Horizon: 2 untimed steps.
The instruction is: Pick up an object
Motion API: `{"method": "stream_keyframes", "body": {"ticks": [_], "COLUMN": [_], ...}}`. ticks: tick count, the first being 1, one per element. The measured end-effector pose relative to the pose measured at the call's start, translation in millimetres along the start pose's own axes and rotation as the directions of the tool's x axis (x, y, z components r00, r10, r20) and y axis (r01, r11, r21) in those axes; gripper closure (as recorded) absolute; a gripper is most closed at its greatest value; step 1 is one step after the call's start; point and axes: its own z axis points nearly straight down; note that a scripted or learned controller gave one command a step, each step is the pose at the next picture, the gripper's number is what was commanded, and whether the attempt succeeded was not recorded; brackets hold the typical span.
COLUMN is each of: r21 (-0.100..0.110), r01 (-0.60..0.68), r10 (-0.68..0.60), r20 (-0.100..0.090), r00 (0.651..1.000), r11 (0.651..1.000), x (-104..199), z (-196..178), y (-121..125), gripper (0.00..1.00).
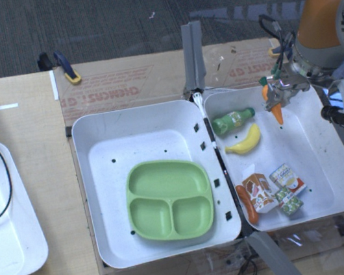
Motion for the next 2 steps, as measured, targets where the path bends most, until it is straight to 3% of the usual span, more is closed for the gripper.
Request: {"method": "stream_keyframes", "body": {"ticks": [1, 2], "r21": [0.004, 0.002], "r01": [-0.179, -0.048], "r10": [0.179, 0.048], "r20": [0.0, 0.0], "r00": [0.984, 0.999], "r11": [0.984, 0.999], "x": [-35.6, 35.4], "z": [38.8, -85.0], "y": [-57.6, -79.6], "gripper": [1.0, 1.0]}}
